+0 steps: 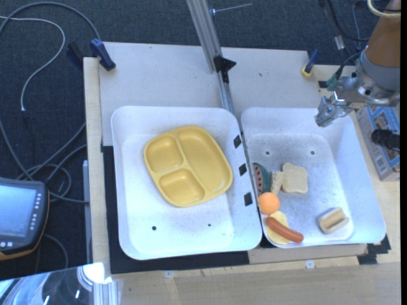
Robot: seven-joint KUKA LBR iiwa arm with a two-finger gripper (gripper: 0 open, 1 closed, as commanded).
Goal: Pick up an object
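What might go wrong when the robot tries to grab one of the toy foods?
The orange, hot dog and watermelon slice lie packed against the right bin's left wall, so a finger may hit the wall or catch two toys at once. The orange is round and may roll away. The gripper sits over the bin's far edge, away from the food, so a short reach may close on nothing.

No text, label or number can be read on anything here

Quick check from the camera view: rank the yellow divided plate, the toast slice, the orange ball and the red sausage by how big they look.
1. yellow divided plate, by far
2. toast slice
3. red sausage
4. orange ball
Sausage and ball look close in size.
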